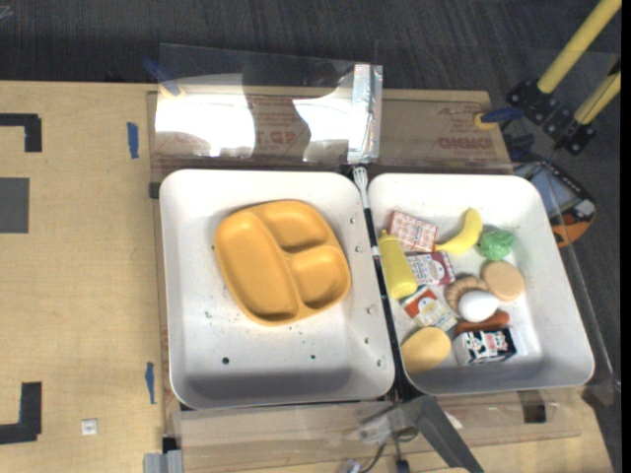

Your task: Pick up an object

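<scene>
right bin pile (449, 294): items overlap, lower ones partly hidden | carton labels (412, 231): print unreadable

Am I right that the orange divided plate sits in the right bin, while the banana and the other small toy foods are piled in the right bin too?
Not quite. The orange divided plate lies in the left bin, as the camera view shows. The rest stands: the banana and the other small toy foods are piled in the right bin.

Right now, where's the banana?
In the camera view, the banana lies near the back of the right bin, between the pink carton and the green item.
</scene>
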Robot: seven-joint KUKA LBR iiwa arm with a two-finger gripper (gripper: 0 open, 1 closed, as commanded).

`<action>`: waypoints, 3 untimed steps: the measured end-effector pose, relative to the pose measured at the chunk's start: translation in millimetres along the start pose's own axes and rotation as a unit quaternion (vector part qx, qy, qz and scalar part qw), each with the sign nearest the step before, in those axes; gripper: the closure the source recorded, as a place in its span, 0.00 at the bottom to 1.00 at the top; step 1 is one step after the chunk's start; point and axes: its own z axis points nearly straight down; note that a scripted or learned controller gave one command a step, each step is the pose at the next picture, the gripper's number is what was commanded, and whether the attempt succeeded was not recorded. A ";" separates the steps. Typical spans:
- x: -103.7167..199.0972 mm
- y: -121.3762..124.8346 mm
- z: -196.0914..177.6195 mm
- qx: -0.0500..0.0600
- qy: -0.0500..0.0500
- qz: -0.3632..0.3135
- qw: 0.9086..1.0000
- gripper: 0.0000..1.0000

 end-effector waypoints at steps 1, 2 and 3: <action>-17.0 10.4 0.2 0.000 0.000 0.082 0.997 1.00; -33.4 107.9 1.0 -0.001 0.001 -0.073 0.997 1.00; 7.6 71.1 185.3 0.000 0.007 -0.117 0.993 1.00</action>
